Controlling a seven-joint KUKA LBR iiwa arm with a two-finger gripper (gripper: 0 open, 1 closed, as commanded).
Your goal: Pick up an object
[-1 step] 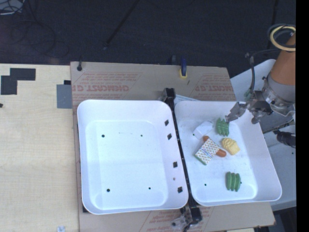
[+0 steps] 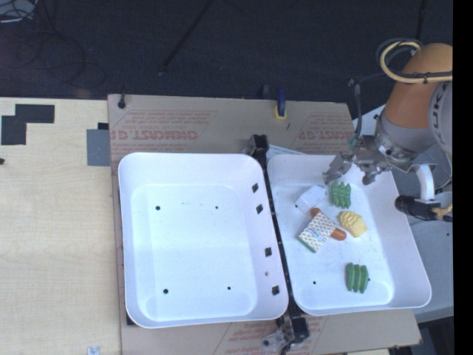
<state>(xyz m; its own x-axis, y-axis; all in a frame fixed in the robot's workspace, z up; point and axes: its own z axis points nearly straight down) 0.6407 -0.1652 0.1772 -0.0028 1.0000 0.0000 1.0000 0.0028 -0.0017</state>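
Observation:
The right bin [image 2: 410,272] holds several small items. A ridged green piece [image 2: 341,194] lies near its back, with a white block [image 2: 310,197] to its left. A yellow corn-like piece [image 2: 352,223] sits beside a checkered packet [image 2: 318,232] that lies over an orange sausage shape [image 2: 337,234]. A second green piece [image 2: 357,278] rests nearer the front. My gripper [image 2: 349,173] hangs over the bin's back edge, just above the ridged green piece. Its fingers [image 2: 332,173] are spread open with nothing between them.
The left bin [image 2: 137,198] sits beside the right one, split from it by a black divider [image 2: 267,220]. Cardboard [image 2: 192,128] lies under both bins. The grey arm with its orange band [image 2: 414,102] enters from the right.

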